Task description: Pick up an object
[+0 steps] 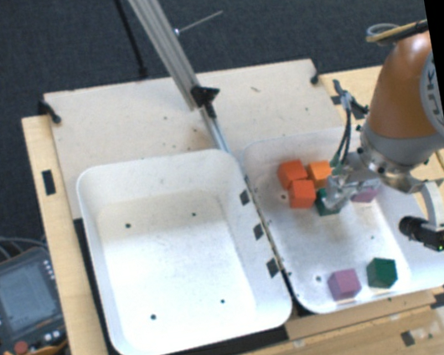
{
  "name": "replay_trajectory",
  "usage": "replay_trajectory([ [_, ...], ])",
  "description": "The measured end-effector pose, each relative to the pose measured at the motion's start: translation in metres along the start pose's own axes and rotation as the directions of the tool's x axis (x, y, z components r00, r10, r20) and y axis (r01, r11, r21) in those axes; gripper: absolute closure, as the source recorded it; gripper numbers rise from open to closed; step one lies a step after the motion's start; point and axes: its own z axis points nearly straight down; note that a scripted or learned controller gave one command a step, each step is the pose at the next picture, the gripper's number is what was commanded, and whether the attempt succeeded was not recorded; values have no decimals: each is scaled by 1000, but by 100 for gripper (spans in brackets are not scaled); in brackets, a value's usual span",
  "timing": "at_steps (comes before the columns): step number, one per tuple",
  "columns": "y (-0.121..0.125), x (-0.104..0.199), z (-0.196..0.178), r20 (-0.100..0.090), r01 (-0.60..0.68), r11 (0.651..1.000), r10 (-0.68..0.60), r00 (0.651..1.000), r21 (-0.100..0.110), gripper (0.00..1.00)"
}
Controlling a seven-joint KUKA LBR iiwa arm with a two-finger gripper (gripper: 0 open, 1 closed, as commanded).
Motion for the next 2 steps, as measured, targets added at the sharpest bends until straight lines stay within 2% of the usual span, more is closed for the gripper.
replay_trajectory([
  [1,1,-1,-16,-1,1,1000,-1,1000,4,100],
  [2,20,39,-25,-3,4,1000,-4,1000,4,100],
])
